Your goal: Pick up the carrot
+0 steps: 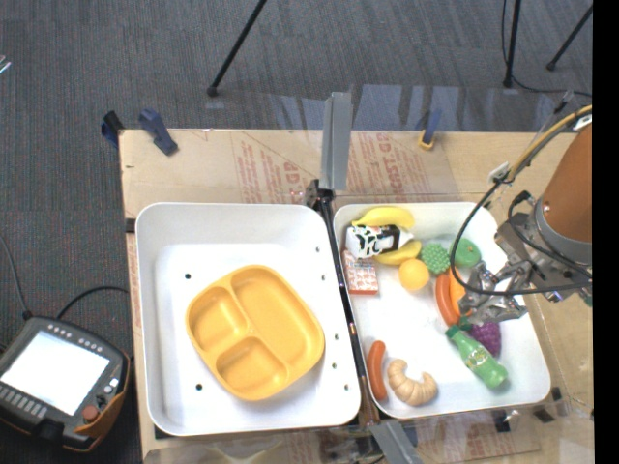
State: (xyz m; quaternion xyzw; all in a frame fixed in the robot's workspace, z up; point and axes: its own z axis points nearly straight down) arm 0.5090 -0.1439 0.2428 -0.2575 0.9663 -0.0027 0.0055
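The carrot (446,301) is an orange stick lying nearly lengthwise in the right bin (535,370), right of its middle. Its upper end reaches a green leafy piece (468,253). My gripper (488,296) hangs low just to the carrot's right, reaching in from the right edge, and its metal parts overlap the carrot's right side. I cannot see the carrot lifted; it appears to rest on the bin floor.
Packed around the carrot are a yellow lemon (413,275), a green bumpy ball (435,257), purple grapes (489,336) and a green bottle (478,357). Bananas (385,218), a cow-patterned carton (372,241), a sausage (376,368) and a croissant (412,384) lie farther off. The left bin (164,259) holds a yellow divided plate (254,330).
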